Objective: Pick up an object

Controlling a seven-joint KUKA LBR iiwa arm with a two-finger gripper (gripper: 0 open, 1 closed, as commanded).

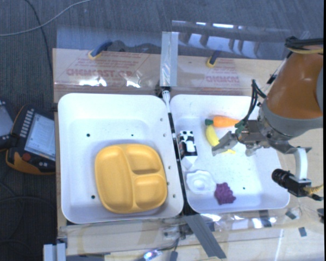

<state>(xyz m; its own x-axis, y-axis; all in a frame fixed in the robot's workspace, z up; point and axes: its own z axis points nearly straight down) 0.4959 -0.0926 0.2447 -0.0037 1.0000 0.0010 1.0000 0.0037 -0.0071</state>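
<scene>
Grey carpet surrounds a bench bearing two shallow white plastic bins side by side, with cardboard sheets and clear film behind them. Left bin (pixel 76 113) holds a yellow three-compartment plastic tray (pixel 131 176), lying flat toward the near side. A handheld pendant with a screen (pixel 32 140) sits on the floor at far left.

Right bin (pixel 206 105) contents: orange toy carrot (pixel 226 122) next to a yellow banana-shaped piece (pixel 212 136) near the far middle; small black-and-white block (pixel 188 143) by the dividing wall; clear plastic cup-like item (pixel 199 181) and purple grape-like cluster (pixel 224 193) near the front edge.

Grey arm with orange band (pixel 300 86) reaches in from the right. Gripper (pixel 233 143) is low over the right bin, just beside the banana piece and carrot. Finger spacing: cannot tell. No object seen held.
</scene>
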